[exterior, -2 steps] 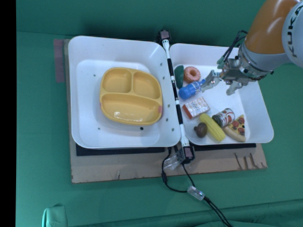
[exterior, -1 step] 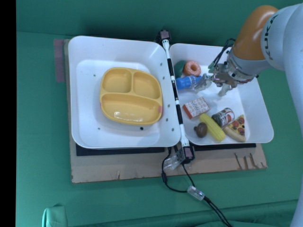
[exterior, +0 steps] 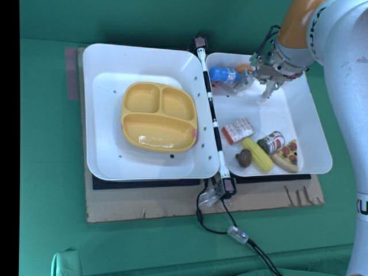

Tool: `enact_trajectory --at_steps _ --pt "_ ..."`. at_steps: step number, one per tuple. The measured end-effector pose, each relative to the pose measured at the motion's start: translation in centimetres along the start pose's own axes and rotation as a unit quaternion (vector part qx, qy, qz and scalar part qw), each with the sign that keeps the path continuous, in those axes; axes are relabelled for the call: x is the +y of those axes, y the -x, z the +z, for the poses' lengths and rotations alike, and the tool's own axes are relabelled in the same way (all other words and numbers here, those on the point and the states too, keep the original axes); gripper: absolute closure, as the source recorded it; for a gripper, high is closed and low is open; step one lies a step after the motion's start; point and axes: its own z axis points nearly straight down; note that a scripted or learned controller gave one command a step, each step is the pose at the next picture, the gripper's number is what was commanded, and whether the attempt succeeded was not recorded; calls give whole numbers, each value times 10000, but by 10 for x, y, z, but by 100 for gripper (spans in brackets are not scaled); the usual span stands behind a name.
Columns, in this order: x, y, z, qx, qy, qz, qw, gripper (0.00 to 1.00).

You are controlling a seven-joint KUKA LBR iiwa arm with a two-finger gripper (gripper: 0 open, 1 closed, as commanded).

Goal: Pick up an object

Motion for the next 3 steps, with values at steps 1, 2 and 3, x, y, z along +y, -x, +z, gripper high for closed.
enact_trajectory --at_steps 1,2,3 --pt "36 -2 0 -28 -241 7 9997 0" --pt "41 -10 1 -35 -88 58 9999 0" --pt "41 -12 1 -35 -89 59 9999 0"
